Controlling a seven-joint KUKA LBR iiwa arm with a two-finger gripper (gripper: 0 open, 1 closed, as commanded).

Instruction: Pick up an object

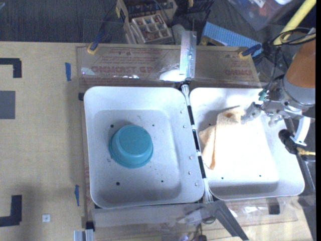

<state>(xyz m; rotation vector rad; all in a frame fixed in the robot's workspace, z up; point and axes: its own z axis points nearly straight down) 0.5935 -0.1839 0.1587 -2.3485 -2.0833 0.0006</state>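
A blue bowl (131, 145) lies upside down in the middle of the left bin (95, 104). A tan cloth (216, 134) is crumpled against the left wall of the right bin (281, 185), with its upper corner pointing right. My gripper (262, 115) hangs over the upper right part of the right bin, just right of that cloth corner. Its fingers are open, and the left fingertip (249, 112) sits close to the corner. Nothing is between the fingers.
A metal divider (193, 134) runs between the two bins. Behind the bins a clear plastic sheet (150, 67) lies on the bench, with boxes and cables beyond it. The arm's orange band (303, 69) is at the right edge.
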